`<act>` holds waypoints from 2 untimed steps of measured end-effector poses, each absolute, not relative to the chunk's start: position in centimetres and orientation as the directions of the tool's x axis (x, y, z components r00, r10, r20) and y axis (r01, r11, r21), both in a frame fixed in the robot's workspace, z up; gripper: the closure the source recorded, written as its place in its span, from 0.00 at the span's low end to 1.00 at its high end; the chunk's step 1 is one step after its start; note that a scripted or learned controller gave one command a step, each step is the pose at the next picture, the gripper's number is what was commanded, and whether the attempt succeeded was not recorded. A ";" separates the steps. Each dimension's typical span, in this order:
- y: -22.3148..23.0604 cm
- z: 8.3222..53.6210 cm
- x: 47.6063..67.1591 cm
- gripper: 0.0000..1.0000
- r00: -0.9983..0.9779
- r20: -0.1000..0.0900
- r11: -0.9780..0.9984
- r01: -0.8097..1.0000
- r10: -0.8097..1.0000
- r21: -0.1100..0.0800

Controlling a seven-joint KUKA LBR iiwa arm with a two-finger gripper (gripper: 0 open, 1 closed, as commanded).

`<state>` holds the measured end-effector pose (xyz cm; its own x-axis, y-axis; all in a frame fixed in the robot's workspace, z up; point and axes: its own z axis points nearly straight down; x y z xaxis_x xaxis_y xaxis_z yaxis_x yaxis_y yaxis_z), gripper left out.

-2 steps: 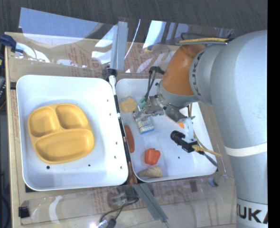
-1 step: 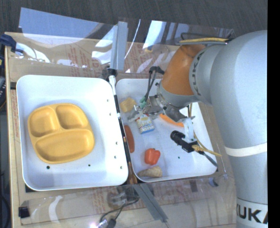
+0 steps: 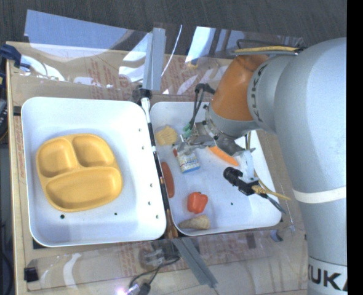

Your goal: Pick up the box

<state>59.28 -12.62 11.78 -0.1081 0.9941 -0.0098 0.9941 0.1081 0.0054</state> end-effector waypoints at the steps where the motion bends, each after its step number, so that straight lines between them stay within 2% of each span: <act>1: -12.6 11.8 59.3 0.00 -0.108 -0.010 0.108 0.994 0.994 0.006; 2: -14.3 9.1 57.9 0.00 -0.142 0.000 0.142 0.990 0.990 -0.006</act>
<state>57.93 -14.27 9.13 -0.1420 0.9899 0.0004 0.9899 0.1420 -0.0056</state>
